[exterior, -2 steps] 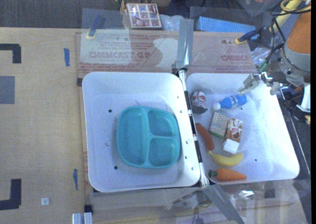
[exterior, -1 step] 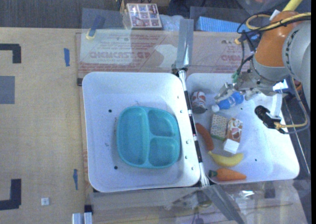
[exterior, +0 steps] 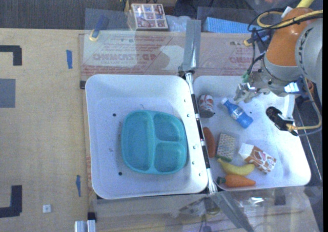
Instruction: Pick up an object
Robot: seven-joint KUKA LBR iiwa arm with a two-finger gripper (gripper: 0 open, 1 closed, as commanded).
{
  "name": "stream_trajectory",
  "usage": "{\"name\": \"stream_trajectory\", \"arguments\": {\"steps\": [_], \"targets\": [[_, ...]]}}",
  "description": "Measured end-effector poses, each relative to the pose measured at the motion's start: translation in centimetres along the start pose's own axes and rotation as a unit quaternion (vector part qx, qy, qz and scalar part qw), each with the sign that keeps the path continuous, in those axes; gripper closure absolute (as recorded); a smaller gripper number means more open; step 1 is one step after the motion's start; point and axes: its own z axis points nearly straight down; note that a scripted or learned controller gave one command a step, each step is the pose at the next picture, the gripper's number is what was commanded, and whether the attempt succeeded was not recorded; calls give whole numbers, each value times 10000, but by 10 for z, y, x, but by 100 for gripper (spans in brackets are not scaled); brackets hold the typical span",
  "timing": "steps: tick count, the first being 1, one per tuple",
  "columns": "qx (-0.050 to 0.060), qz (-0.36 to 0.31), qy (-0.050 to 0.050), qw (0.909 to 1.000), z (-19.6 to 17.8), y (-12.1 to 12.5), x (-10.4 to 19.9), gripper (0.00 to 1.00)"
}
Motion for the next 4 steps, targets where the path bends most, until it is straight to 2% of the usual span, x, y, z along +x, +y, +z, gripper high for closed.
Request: {"name": "stream_trajectory", "arguments": {"steps": [1,2,3,4], "targets": [[-23,-1541,-3,9880,28,-15,14,100],[-11,-1539,1,9881,29,-16,13,0],[-8,-2046,3,9788,29,-66,-12,0],[-45,-2037,-9,9790,19,-64,-13,100]]}}
